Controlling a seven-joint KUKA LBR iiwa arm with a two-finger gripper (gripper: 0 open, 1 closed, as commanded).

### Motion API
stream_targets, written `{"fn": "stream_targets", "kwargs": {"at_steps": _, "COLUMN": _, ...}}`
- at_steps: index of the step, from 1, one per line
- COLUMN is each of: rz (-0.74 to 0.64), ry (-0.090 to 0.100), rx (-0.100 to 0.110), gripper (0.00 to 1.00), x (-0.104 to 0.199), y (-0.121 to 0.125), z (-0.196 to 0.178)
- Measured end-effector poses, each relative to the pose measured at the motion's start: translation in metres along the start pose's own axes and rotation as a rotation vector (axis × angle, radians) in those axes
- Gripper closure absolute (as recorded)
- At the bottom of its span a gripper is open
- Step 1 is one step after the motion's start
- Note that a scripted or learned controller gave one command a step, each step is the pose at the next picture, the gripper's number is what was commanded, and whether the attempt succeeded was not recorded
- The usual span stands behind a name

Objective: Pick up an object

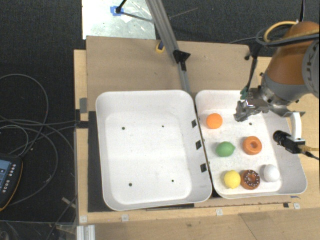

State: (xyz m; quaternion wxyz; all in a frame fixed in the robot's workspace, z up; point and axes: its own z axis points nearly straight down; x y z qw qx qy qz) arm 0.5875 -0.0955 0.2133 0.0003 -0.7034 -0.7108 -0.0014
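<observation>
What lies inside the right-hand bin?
Six items: orange ball, green ball, orange ring, yellow ball, brown doughnut, white ball. The arm covers its far corner.

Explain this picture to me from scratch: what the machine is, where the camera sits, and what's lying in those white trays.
One camera looks down at a slant from above a bench. The grey and orange machine at the right is a robot arm; its pincer hangs over the right bin, near an orange ball. I see nothing gripped in it. That bin also holds a green ball, an orange ring, a yellow ball, a chocolate doughnut and a white ball. The left bin sits beside it.
</observation>
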Motion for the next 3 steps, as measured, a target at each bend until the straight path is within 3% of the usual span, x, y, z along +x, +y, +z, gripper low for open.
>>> {"fn": "stream_targets", "kwargs": {"at_steps": 3, "rz": 0.0, "ry": 0.0, "rx": 0.001, "gripper": 1.0, "x": 0.165, "y": 0.006, "z": -0.003}}
